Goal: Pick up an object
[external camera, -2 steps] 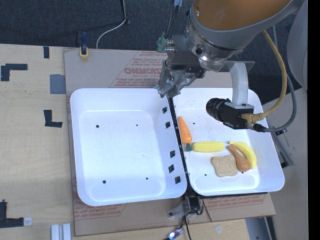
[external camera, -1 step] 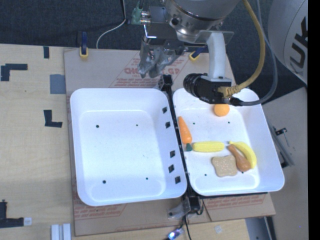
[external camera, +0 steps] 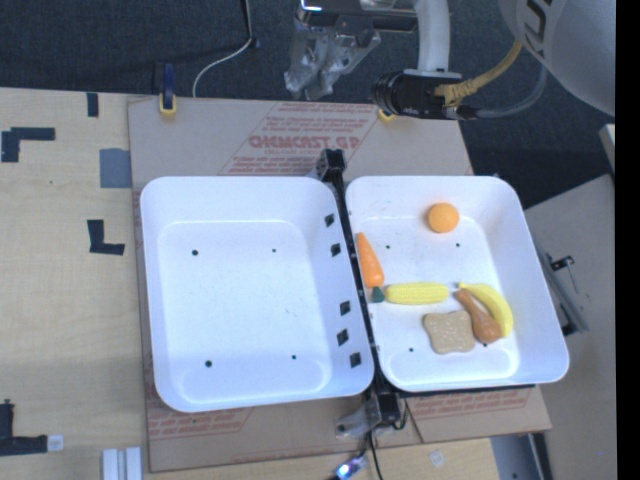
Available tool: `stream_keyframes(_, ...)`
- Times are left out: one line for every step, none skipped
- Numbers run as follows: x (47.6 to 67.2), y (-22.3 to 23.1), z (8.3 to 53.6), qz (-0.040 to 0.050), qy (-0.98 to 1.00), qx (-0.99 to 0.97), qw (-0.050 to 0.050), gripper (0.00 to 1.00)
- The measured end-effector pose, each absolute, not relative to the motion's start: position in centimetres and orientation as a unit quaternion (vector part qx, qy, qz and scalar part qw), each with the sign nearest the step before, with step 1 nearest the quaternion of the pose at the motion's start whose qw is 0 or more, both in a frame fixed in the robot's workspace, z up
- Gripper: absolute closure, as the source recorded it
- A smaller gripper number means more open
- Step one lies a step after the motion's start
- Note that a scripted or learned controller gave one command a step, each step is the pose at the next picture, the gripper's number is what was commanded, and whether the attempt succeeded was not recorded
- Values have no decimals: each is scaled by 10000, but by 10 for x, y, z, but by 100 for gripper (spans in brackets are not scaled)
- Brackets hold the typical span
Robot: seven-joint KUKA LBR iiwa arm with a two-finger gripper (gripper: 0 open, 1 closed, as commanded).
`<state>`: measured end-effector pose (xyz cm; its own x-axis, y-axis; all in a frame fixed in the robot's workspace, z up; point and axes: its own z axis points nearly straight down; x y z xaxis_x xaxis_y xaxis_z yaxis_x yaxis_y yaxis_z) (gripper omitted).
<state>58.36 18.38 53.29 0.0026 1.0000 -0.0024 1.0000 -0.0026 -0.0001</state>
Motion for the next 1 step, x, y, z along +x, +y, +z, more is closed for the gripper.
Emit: stream_keyframes(558, 236, 451, -42, 7088, 7054, -20, 100)
